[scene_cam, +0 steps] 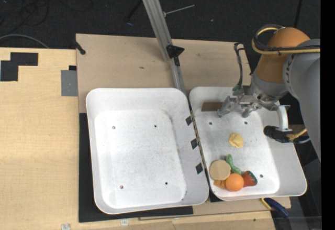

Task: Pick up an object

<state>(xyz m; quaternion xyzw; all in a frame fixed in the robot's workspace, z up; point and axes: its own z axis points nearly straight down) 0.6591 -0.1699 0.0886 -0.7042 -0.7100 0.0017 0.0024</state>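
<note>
The shallow white left bin lies on the pale wooden bench, with a few small dark dots on its floor. Behind it a long grey aluminium rail slants from the far edge down towards the seam between the bins. Three small black clips sit along that seam.

Just beside it is the shallow white right bin. In its far left corner lies a flat brown rectangular block, its long axis running left to right across the view, parallel to the bin's far wall.

Just to the right of the block, the two-finger metal gripper hangs with its fingers spread apart and nothing between them. Nearer the camera and well apart from the block, a small yellow lump lies alone on the bin floor, slightly elongated front to back.

At the near wall, a tan round disc, a green piece, an orange ball and a red piece crowd together, touching.

The grey arm with its orange band comes in from the right.
</note>
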